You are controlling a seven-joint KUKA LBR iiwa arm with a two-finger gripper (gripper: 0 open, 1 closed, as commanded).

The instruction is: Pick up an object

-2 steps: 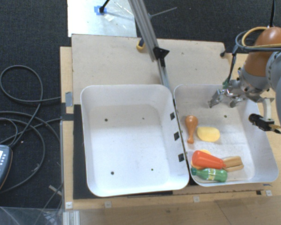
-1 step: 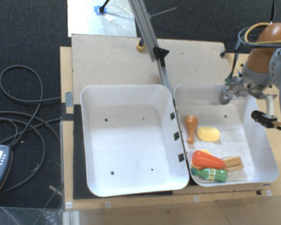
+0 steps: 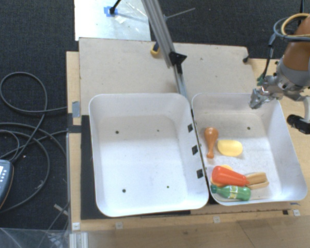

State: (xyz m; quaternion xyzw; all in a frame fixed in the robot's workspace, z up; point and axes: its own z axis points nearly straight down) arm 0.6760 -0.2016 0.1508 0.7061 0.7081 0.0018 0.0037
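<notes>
1. Gripper [image 3: 257,99] hangs at the far right corner of the right bin [image 3: 284,133], just above its rim; whether it is open or closed I cannot tell, and nothing shows in its grasp.
2. Arm [image 3: 299,56], grey with an orange band, rises behind and to the right of the gripper.
3. Left bin [image 3: 101,138] lies well to the gripper's left, touching the right bin along one wall.
4. Carrot [image 3: 228,177] lies well below the gripper, near the right bin's front.
5. Bottle [image 3: 232,192], green, lies just in front of the carrot, farthest from the gripper.
6. Bread [image 3: 257,179] touches the carrot's right end.
7. Lemon [image 3: 230,148], yellow, sits below and left of the gripper, nearest of the toys.
8. Drumstick [image 3: 211,138] lies just left of the lemon.
</notes>
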